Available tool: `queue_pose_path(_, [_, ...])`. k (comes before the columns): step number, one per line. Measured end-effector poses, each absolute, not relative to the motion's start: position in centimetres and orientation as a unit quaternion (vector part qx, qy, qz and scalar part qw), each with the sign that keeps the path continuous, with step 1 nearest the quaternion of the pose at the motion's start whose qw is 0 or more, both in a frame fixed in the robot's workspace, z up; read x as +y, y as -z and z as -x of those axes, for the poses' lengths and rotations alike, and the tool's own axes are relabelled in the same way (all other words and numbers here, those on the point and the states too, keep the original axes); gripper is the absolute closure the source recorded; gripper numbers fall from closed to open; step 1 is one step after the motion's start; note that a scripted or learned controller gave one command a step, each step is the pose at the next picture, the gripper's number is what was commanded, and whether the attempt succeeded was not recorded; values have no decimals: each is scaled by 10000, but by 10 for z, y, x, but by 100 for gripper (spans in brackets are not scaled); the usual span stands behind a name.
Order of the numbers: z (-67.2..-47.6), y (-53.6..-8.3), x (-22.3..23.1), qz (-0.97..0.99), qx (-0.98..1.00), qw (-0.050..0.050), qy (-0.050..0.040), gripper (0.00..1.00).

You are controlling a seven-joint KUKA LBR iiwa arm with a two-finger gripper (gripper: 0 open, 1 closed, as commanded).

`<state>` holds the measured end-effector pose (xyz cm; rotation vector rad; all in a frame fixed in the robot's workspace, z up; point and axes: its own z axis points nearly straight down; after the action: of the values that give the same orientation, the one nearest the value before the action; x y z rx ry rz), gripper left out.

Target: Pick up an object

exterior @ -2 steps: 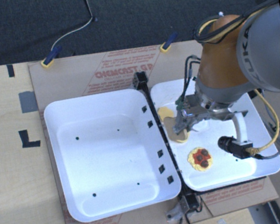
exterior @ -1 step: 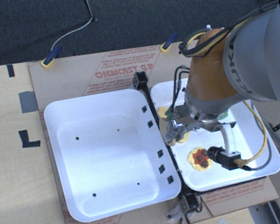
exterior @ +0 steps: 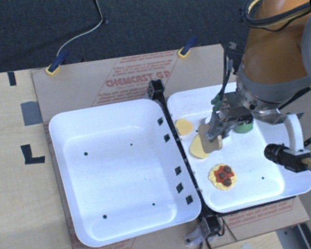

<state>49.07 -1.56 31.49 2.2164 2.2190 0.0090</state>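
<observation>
Yellow piece [exterior: 198, 147] touching tool [exterior: 210, 140]

This is a robotics lab bench — a KUKA arm [exterior: 275, 40] reaches over two white bins [exterior: 116, 169] set on a cardboard sheet [exterior: 135, 77] held by clamps [exterior: 56, 64], with black tape marks [exterior: 29, 154] on the wooden top and a loose cable [exterior: 88, 28] behind.

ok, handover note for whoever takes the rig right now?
Tool: low in the right bin, right over a yellow piece; grip state can't be read.
Objects: pale yellow disc near the divider, round yellow piece with red-and-dark topping toward the front, green object partly behind the wrist.
Done: no lift confirmed.
Left: secure one object and raise it.
</observation>
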Motion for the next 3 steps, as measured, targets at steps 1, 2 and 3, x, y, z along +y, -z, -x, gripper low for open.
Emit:
queue_pose_path(1, [-482, -246, 23, -7060, 7082, -27, 25, 100])
queue_pose_path(2, [-485, -431, 43, -7049, 7093, 50, -71, 100])
queue_pose_path(3, [-483, -303, 89, -7053, 7088, -44, 60, 100])
